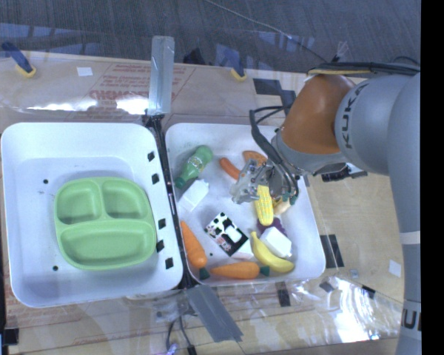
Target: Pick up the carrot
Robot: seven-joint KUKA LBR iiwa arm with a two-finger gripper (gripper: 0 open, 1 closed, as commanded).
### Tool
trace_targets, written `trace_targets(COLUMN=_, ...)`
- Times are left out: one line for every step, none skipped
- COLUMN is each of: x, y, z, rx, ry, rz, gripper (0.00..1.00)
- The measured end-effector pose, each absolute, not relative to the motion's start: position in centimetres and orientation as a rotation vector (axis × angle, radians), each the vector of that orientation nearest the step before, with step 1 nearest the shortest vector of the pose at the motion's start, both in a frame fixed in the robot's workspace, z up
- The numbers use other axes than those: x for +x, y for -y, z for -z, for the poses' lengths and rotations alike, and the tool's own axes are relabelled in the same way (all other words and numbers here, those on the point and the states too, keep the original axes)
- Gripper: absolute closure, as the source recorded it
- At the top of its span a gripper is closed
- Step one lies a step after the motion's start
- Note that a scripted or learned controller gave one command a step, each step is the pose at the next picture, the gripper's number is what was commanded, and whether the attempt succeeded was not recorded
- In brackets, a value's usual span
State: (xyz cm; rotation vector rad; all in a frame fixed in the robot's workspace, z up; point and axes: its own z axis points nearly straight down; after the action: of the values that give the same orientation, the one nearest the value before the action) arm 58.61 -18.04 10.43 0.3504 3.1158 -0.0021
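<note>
Several carrot-like pieces in right bin (307, 220), so target ambiguous. Largest two: carrot at front wall (237, 271), lying flat along the rim, and second carrot (193, 244), leaning against left wall near the divider. Smaller orange pieces further back: one (229, 168) near bin centre, another (254, 156) partly under the wrist.

Around them: black-and-white patterned block (226, 233) between the two big carrots; banana (270, 257) with white block (276, 241) on top, touching the front carrot's stem end; corn cob (265, 204) upright just under the gripper; green bottle (194, 164) and white piece (194, 194) toward back left. Left bin (22, 154) with green divided plate (103, 222).

Gripper (260, 186) low over bin's right half, right by the corn cob, well apart from both big carrots. Jaw state: cannot tell, tooling and cob overlap. Nothing confirmed held.

Risks, as judged:
- Closing at present spot likely catches corn, not carrot.
- Front carrot tight against wall and banana; finger could strike rim or drag banana along.
- Left carrot wedged on wall slope; could roll or slip from a pinch.
</note>
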Motion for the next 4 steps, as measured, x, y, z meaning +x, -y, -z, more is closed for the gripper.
trace_targets(x=59.8, y=18.2, z=-23.0, rx=0.738, ry=-3.044, rz=0.001, gripper=1.00)
trace_targets(x=54.6, y=14.6, z=-26.7, rx=0.571, ry=-3.084, rz=0.000, gripper=1.00)
trace_targets(x=49.1, y=19.3, z=-37.1, rx=0.137, ry=-3.127, rz=0.008, gripper=1.00)
trace_targets(x=47.8, y=21.1, z=-32.3, rx=-0.446, ry=-3.109, rz=0.001, gripper=1.00)
